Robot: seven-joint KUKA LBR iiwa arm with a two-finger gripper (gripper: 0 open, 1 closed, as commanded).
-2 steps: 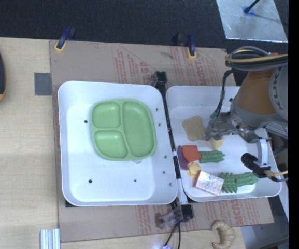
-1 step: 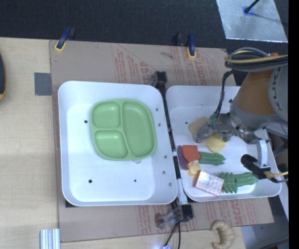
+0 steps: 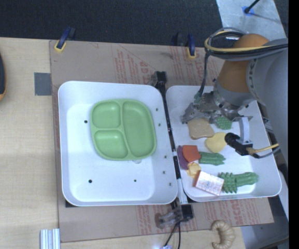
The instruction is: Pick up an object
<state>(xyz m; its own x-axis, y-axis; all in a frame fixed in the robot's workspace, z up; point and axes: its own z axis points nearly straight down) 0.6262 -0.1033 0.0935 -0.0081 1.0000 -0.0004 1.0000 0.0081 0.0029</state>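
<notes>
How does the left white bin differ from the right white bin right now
The left bin holds a single green divided plate; the right bin holds a jumble of small toy foods. The arm's claw is down over the right bin, while nothing reaches into the left bin. The left bin looks larger in this view. Both are shallow, white, and sit side by side.

One fixed camera looks down at a slant from above the table (image 3: 25, 139), moderately near, taking in both white bins (image 3: 74, 188) side by side.
</notes>
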